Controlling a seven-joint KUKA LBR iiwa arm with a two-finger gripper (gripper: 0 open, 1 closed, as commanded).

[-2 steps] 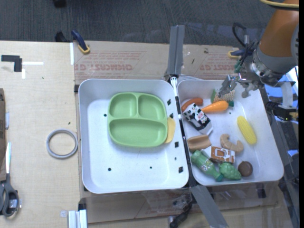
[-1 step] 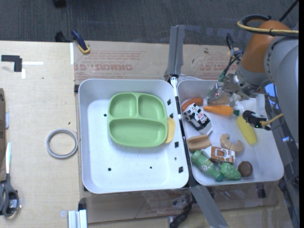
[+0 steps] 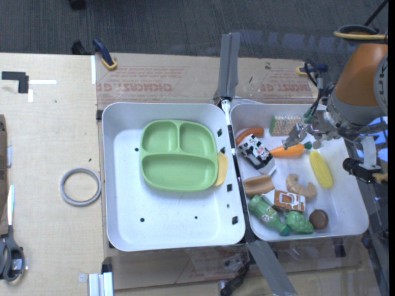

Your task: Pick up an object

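We see the arm (image 3: 364, 73) reaching in from the right over the right bin (image 3: 352, 224), with the hand (image 3: 304, 134) low at the bin's far side, just above the thick end of the orange carrot (image 3: 289, 150). The hand is too small and cluttered for us to say how it is set, so we cannot tell whether it is spread, pressed together or pinching anything; nothing shows clearly between its tips. In our judgement the task is at the approach or grasp stage: no object is lifted, and everything lies on the bin floor. The likely target, the carrot, lies near the far middle of the right bin, beside the black-and-white cow-patterned carton (image 3: 254, 150) and just above the yellow corn cob (image 3: 320, 168). Other candidates wait there: a hot dog (image 3: 258, 184), a green bottle (image 3: 265, 213), broccoli (image 3: 300, 222), a brown ball (image 3: 318, 218), and a small orange-and-white packet (image 3: 290, 200). The left bin (image 3: 123, 221) carries a green divided plate (image 3: 179, 155). Closing, lifting and clearing the rim all remain to be done. As for writing, we can make out red print on the cardboard (image 3: 160, 82) behind the bins, upside down to this view, but too faint for us to read with confidence; the packet's label is too small to read.
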